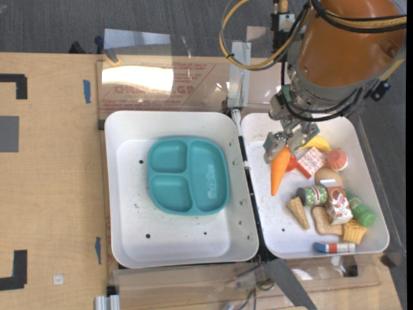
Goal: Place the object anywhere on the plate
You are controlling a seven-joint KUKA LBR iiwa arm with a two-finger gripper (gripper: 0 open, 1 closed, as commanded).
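Two shallow white bins sit side by side on the tan bench, and the left bin (122, 192) holds a teal plastic plate (188, 175) with three compartments. I hang over the right bin (371, 192), my gripper (284, 146) well apart from that plate. My fingers (274, 146) are clenched on the thick end of an orange toy carrot (278, 168), whose tip points down and away from the plate. Just beyond the carrot, farther from the plate, lies a cluster of small toy foods (330, 202).
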